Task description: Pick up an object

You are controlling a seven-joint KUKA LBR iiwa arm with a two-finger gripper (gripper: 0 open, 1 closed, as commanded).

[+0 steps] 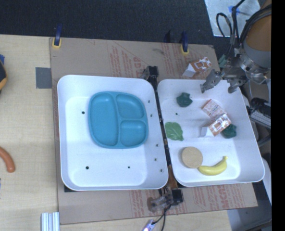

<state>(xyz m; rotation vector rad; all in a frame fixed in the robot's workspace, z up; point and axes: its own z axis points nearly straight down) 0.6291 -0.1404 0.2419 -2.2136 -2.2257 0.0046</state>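
A curved yellow plastic banana (214,167) lies at the near edge of the right-hand shallow white bin (255,170), touching a round tan biscuit-like disc (192,157) on its left. Beyond the banana, a flat leafy green toy (174,131) sits by the bin's left wall, and a dark green lump (229,131) rests against a red-and-white crinkled snack packet (219,124); a second similar packet (212,108) lies just behind it. Their printing is too small to read. Farther from the banana, another dark green lump (183,99) sits near the far left corner, with bare white floor between it and the packets. At the bin's far right rim hovers the grey arm's two-finger gripper (220,81), its fingers spread apart and holding nothing. Left of the banana's bin, a blue divided plastic plate (117,119) occupies the second white bin (70,172). Faint red lettering on the cardboard sheet (108,57) beneath is illegible. An orange sausage toy (4,158) lies far left on the tabletop (17,119).
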